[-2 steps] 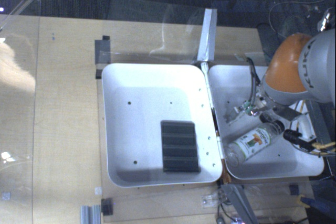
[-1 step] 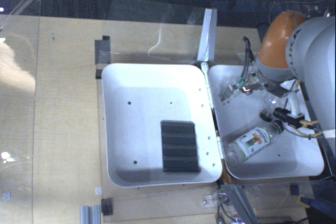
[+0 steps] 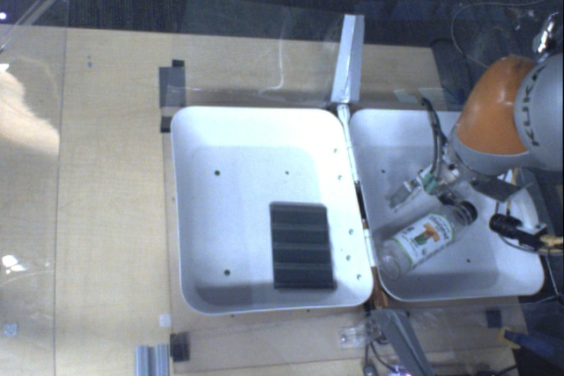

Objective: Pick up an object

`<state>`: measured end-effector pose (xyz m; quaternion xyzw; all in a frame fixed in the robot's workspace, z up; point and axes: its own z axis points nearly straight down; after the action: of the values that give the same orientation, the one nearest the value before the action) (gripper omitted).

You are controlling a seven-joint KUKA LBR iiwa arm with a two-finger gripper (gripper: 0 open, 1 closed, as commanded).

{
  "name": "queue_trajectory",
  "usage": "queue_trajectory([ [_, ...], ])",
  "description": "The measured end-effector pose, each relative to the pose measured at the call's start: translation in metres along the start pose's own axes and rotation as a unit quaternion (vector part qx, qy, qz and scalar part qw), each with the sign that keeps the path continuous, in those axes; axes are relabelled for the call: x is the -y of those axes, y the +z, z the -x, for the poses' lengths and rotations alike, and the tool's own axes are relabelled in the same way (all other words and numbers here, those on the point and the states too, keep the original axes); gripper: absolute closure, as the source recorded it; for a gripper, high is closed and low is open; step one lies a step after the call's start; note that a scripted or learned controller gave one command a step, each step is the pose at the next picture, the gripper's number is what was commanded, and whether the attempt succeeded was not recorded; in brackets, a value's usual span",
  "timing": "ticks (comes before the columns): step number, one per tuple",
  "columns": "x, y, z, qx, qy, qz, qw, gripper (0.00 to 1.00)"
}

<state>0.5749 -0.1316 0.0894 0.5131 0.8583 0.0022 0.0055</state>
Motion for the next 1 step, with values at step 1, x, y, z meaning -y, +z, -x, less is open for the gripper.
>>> queue_trajectory([
  [1,0.0613,-0.0015,-0.0302,0.001,-0.012,0.002,0.9999,0.0],
])
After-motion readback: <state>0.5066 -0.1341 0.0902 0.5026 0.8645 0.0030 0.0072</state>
